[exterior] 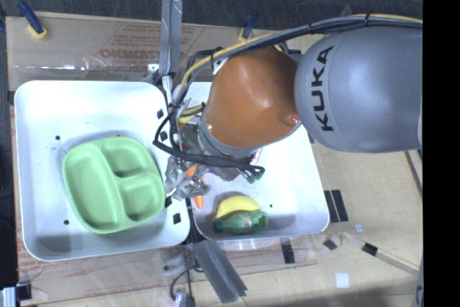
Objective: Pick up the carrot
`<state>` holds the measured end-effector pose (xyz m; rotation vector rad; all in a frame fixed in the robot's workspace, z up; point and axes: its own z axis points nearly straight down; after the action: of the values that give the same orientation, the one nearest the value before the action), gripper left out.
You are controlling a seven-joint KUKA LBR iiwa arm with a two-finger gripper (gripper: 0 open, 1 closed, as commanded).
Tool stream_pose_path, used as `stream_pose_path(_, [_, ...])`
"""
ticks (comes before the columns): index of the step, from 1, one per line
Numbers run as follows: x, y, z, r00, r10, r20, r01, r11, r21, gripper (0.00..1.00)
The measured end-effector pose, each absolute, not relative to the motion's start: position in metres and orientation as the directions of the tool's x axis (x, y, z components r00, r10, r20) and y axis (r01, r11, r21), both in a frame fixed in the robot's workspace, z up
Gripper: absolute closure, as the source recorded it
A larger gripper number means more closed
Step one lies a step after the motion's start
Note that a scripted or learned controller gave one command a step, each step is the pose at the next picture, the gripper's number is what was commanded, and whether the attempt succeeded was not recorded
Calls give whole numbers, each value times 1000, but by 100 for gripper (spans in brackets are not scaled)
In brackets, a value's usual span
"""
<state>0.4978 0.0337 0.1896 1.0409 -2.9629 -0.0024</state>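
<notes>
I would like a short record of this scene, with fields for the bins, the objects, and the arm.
left bin: holds a green divided tray
right bin: holds a yellow and green item near its front edge
carrot: small orange pieces show at the right bin's left side, under the gripper
arm: reaches from the right, over the right bin
gripper: low, near the wall between the bins; finger state unclear

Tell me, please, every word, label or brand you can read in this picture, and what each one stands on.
"KUKA": black letters on the grey arm, running up its housing.
Red print on the cardboard sheet behind the left bin: several lines, too blurred to read.
No readable text on the green tray, the right bin or the toy food.
</notes>
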Motion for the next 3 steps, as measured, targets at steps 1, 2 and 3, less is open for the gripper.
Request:
stream_pose_path(1, [500, -16, 190, -500, -866, -2, -866, 500, 0, 100])
stream_pose_path(2, [500, -16, 190, -499, -866, -1, -866, 499, 1, 0])
stream_pose_path(3, [478, -89, 198, -425, -905, 0, -905, 425, 3, 0])
